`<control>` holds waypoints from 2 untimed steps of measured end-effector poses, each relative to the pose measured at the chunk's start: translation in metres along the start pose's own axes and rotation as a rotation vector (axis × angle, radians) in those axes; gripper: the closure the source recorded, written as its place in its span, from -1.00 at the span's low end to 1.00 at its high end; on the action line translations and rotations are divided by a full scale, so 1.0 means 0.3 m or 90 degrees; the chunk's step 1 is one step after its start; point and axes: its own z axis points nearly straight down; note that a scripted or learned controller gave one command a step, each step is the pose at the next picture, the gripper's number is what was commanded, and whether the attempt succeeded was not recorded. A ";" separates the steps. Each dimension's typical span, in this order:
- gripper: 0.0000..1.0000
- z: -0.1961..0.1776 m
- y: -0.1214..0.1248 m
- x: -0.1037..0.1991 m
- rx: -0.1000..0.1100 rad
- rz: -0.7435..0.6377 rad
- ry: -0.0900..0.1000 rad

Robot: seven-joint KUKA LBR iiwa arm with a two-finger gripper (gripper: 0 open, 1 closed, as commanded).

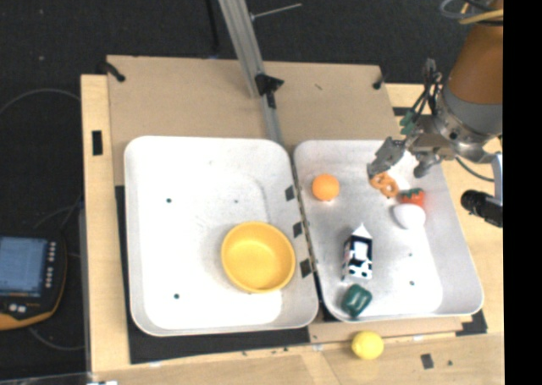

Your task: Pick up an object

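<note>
My gripper (400,167) hangs over the far part of the right bin (449,273), its two fingers spread open with nothing between them. A small orange pretzel-shaped piece (384,184) lies just under the left fingertip. To its right rests a white rounded object with a red top (409,214). An orange ball (325,187) sits near the bin's left wall. A black-and-white cow-patterned carton (359,256) stands toward the front, with a green pepper-like piece (356,299) at the front rim.
The left bin (169,180) holds a yellow bowl (257,255) near its front right. A yellow ball (367,345) lies on the bench outside the right bin's front edge. A metal pole (246,36) rises behind the bins.
</note>
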 end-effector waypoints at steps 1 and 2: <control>-1.00 0.000 0.000 0.000 0.000 0.001 0.000; -1.00 0.196 0.007 0.022 0.004 0.003 -0.001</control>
